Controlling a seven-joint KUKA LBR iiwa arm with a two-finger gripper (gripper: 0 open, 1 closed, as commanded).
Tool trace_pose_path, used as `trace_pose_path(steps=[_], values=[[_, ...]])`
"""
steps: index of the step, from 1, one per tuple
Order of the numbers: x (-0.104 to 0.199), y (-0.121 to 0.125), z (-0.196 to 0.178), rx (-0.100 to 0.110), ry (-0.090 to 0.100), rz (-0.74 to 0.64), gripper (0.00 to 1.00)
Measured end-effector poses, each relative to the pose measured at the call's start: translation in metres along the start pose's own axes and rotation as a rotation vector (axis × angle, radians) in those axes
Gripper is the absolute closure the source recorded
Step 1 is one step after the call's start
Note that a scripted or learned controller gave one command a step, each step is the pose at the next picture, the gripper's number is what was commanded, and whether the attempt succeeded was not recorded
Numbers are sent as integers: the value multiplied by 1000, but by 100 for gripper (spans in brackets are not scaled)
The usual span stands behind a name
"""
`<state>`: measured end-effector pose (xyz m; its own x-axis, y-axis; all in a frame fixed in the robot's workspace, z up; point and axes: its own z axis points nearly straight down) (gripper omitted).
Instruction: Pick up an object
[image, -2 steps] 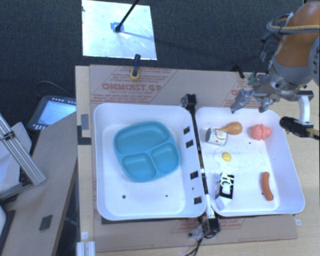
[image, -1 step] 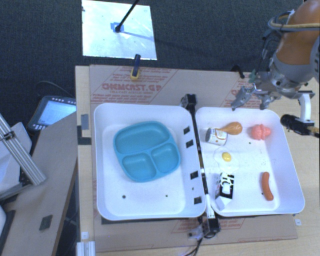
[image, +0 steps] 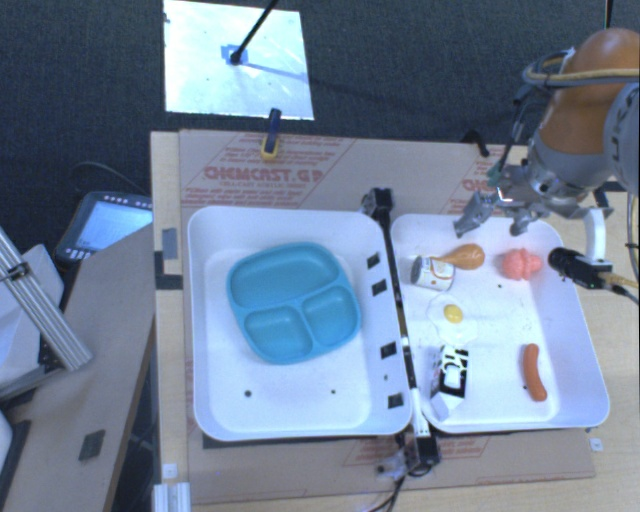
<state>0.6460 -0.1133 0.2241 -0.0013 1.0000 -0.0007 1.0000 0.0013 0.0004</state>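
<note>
I am working over a cardboard sheet (image: 300, 170) lying on a pale wooden bench (image: 110, 300). Beyond the sheet, dark carpet (image: 420, 60) is stretching away, with a shiny square panel (image: 237, 60) lying on it, perhaps metal. Left of the sheet, a tablet-like screen (image: 100, 228) is glowing.

The bench (image: 300, 165) is covered with a brown cardboard sheet (image: 330, 165) with red printing. Directly on it two shallow white bins lie side by side, touching in the middle: the left bin (image: 215, 400) at about 8 o'clock and the right bin (image: 585, 400) at 4 o'clock. A small yellow clip (image: 270, 145) (near the far edge) sits at 11 o'clock.
</note>
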Motion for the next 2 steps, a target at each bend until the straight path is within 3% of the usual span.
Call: trace_pose_path(steps=[1,2], values=[[-4,-1,61,1,1,0,0],[-12,-1,111,-10,4,2,0]])
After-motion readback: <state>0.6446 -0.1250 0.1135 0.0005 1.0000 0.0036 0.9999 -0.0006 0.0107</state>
